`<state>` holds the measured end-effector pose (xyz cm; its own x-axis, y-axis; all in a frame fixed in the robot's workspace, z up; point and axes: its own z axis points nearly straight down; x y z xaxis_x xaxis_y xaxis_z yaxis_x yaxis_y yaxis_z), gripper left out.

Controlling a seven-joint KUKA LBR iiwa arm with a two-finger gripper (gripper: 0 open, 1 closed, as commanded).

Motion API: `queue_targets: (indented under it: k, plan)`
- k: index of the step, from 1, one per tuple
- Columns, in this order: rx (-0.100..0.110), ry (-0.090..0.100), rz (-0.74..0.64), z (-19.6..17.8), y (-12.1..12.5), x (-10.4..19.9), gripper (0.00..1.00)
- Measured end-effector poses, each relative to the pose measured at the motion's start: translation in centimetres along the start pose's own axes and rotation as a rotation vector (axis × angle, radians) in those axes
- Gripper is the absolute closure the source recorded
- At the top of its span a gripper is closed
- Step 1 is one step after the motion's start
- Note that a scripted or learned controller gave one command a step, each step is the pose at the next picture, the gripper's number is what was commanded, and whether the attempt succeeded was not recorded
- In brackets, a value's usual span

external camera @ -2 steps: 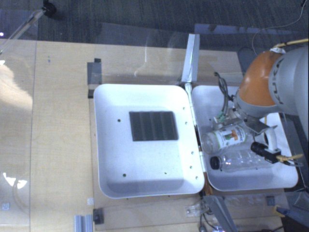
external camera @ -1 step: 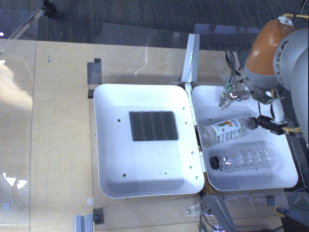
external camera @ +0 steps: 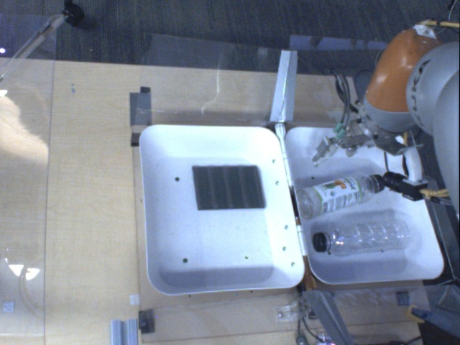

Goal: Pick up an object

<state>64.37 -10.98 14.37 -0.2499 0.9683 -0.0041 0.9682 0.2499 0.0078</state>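
Two bottles are lying in the right bin, and those are the candidates here. The labelled bottle is lying on its side, its dark cap pointing toward the bin's right wall and its base sitting close to the divider between the bins. Just below it, the clear bottle is also lying flat, its dark cap facing left, toward the divider. The two are resting near each other, roughly parallel, and whether they are touching is hard to call from up here.

Over the far part of that same bin, the gripper is hanging at the end of the arm, pointing down and left. It is sitting apart from the labelled bottle, above it in the view, and nothing is showing between its fingers. Whether the claw is spread or clenched I cannot tell; the tips are too small and blurred.

Moving outward, the left bin is showing a dark ribbed panel in its middle. Both bins are sitting on the pale wooden bench.
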Motion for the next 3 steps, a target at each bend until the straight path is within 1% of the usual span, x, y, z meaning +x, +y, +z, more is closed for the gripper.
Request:
queue_targets:
  k: [1,2,3]
  plan:
    - [-0.004,-0.002,-0.006,5.3,-6.8,-1.6,0.00]
    - [-0.007,-0.005,-0.110,5.2,-14.1,-2.2,0.00]
    - [-0.012,-0.003,-0.165,5.1,-12.8,5.1,0.00]
